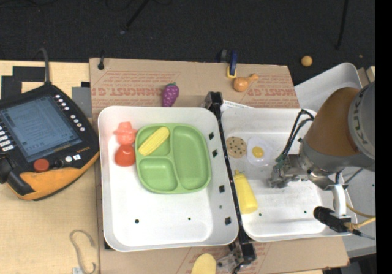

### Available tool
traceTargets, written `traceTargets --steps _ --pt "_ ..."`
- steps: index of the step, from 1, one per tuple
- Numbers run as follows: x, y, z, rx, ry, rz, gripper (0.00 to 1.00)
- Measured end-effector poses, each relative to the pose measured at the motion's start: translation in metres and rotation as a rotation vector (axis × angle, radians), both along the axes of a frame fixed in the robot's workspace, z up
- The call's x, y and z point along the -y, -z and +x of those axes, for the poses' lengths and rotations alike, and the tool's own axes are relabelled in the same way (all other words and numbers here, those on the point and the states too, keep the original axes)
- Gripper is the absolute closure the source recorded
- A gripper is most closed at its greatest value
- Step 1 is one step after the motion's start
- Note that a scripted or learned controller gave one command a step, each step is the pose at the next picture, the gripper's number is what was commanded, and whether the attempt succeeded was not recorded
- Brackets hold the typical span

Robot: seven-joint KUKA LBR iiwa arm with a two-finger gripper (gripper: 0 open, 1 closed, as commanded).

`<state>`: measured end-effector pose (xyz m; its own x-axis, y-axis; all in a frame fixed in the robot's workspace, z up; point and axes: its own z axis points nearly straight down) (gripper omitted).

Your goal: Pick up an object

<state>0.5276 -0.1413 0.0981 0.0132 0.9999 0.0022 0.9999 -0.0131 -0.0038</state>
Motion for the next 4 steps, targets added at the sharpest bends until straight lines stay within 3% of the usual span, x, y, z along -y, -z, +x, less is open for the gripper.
traceTargets --steps 1,2,3,4 --pt "-0.001 -0.054 0.01 0.006 -0.012 -0.003 1.0" --pt "-0.004 -0.115 0.006 0.007 -0.013 -0.003 1.0" --pt "-0.003 -0.13 0.006 0.004 -0.013 -0.002 1.0" --pt "-0.056 -0.118 -0.005 -0.001 -0.016 0.001 1.0"
